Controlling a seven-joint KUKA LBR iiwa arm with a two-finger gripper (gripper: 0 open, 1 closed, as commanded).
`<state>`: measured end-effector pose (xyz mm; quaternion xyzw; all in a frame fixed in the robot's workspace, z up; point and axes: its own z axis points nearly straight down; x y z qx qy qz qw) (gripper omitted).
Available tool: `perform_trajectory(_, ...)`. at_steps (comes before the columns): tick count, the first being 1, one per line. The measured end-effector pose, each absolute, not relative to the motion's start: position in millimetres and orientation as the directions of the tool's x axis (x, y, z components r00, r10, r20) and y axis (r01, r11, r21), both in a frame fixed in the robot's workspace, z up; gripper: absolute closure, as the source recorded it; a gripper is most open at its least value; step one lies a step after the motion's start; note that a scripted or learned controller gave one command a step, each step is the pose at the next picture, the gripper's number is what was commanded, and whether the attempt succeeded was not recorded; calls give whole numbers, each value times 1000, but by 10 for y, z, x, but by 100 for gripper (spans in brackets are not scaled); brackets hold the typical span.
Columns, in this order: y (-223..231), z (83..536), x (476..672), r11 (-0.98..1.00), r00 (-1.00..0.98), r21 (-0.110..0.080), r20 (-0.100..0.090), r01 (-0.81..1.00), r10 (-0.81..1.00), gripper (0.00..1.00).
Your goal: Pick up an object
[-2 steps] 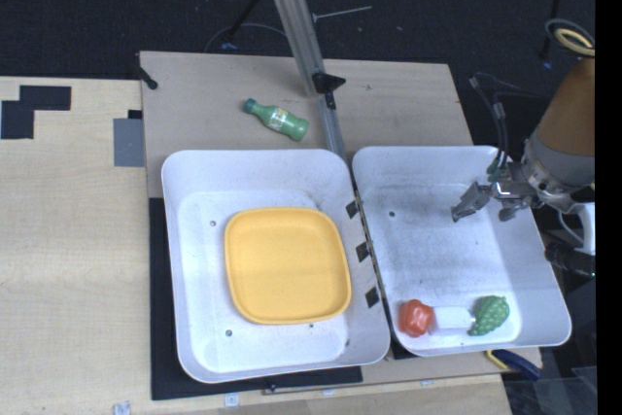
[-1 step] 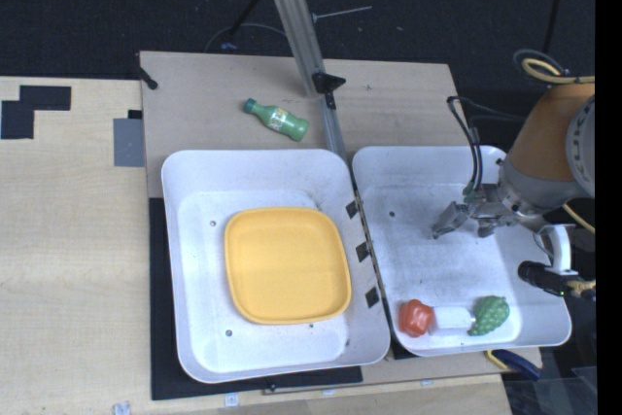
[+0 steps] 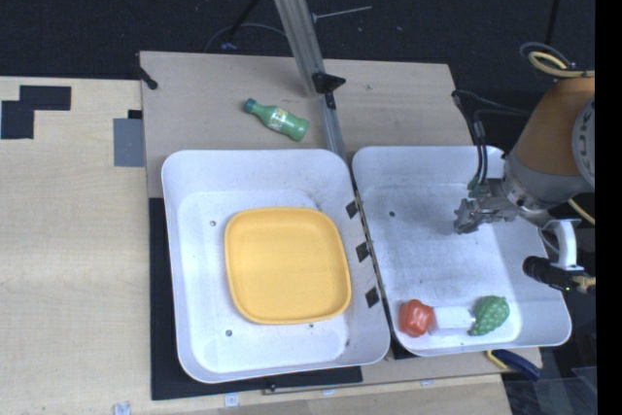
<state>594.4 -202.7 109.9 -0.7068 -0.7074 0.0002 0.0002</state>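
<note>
Gripper (image 3: 473,214) of my grey arm hangs over the bare floor of the right-hand shallow white bin (image 3: 428,180); whether it is parted or closed I cannot tell, and nothing shows in it. I judge this the approach step: the red round toy (image 3: 416,317) and green knobbly toy (image 3: 489,315) lie near the bin's front edge, so my next move must carry it forward and down.

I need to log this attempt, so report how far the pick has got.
Done: the gripper is inside the right bin, near its right side. In hand: nothing visibly held. Left: the red toy and green toy lie at that bin's near edge, apart from the gripper. The yellow plate sits in the left bin.
</note>
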Motion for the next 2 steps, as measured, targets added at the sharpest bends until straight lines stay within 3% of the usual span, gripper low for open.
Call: perform_trajectory(2, -2034, 1978, 5963, 0, 0, 4, -1, 1000, 1000, 100)
